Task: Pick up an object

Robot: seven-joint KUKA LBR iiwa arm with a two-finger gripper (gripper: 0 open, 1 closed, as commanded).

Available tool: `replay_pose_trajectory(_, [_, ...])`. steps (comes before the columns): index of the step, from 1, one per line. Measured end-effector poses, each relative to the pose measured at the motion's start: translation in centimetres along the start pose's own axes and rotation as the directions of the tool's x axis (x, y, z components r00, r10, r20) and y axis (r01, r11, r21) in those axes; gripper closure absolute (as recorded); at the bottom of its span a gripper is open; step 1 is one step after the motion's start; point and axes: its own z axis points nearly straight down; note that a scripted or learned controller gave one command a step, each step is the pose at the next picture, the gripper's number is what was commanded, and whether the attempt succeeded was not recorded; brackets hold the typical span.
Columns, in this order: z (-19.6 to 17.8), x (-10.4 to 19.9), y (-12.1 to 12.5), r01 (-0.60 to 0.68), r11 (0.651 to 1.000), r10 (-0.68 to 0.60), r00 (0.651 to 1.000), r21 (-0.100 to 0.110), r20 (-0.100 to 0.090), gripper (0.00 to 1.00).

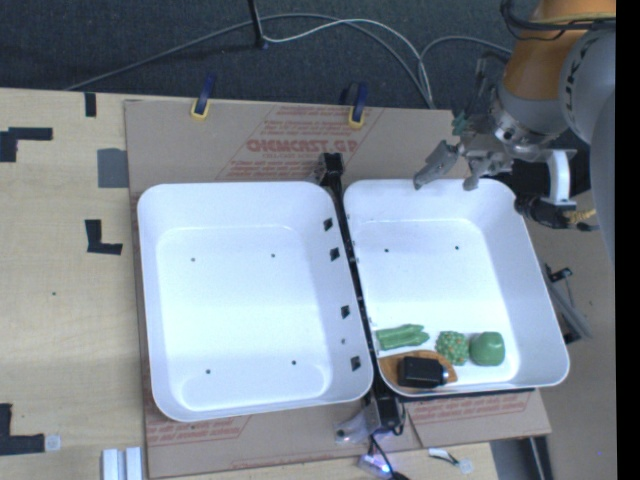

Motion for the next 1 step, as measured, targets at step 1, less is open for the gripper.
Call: replay_pose_trajectory(1, [-0.34,-1.95,-9.9,-0.004,1.0,0.004,1.0,0.0,0.001,0.0])
